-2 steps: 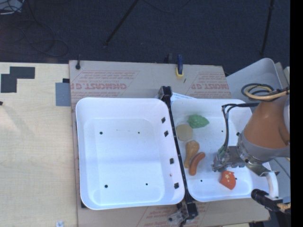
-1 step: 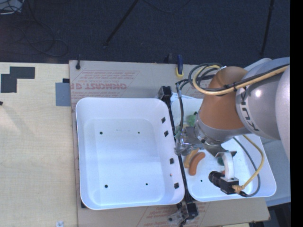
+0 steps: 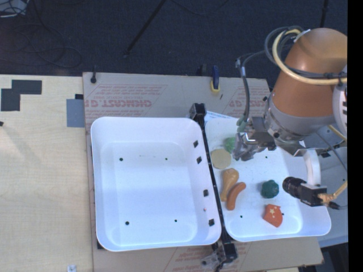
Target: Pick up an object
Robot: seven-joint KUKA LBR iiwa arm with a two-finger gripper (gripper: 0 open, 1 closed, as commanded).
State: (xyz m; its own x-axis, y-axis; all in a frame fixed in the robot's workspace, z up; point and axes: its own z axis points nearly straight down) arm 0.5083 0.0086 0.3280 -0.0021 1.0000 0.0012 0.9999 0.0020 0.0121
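White plastic on the left: one bin (image 3: 113, 169) with nothing I would pick. In the right bin (image 3: 295, 225) lie a cream disc (image 3: 220, 158), a tan gourd-shaped toy (image 3: 228, 181), an orange sausage (image 3: 236, 195), a dark green lump (image 3: 270, 188) and a red piece (image 3: 273, 215). My pincer (image 3: 245, 152) hangs over the disc; whether it is apart or together I cannot tell. I judge the sausage light, stiff, slick; take it across its middle.

Left white bin (image 3: 108, 152) beside my loaded one, both on a printed cardboard sheet (image 3: 147, 98) — blue clamp (image 3: 215, 78) at its far edge, wooden bench (image 3: 39, 180) underneath, grey patches (image 3: 74, 112) on it.
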